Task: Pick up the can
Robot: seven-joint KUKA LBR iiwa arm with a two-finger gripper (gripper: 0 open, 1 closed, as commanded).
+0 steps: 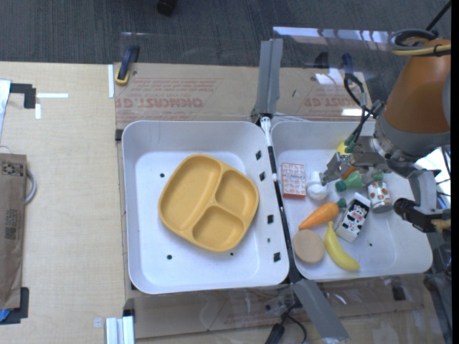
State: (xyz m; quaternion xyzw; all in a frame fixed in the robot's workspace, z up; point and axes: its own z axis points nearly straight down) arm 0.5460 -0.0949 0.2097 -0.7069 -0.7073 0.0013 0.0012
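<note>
We saw the gripper (343,169) hovering low at the right bin's (401,267) upper middle, likely lining up; the can (379,195) stood just right of it, untouched. Its grip we couldn't tell.

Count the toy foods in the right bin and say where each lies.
4 clearly: the carrot mid-bin, the banana below it, the round tan cookie at the near left, the white egg above the carrot. More may be hidden under the arm.

plate (208,203) in left bin (143,149)
</note>
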